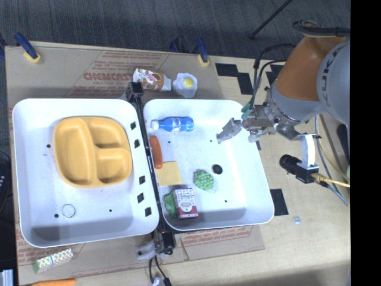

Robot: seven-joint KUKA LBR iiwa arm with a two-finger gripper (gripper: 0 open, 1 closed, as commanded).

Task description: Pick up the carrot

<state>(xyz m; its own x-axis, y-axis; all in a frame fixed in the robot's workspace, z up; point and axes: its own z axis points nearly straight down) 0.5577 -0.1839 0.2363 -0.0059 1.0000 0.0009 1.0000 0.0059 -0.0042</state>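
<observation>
Site: robotics lab, as I see it via cam. Evidence: cardboard-covered bench [107,70] w/ blue clamps [28,47], two white bins [24,159], toy food items, loose cables [324,177] right, dark carpet [119,11] far side.

Claw [228,131] above right bin [253,177], apart from carrot [156,151] at bin's left wall.

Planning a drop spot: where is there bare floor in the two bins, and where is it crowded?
Left bin: bare strip below the yellow tray. Right bin: bare floor right of the green ball and between the blue bottle and gripper. Crowded along its left wall: hot dog, yellow slice, red carton.
</observation>
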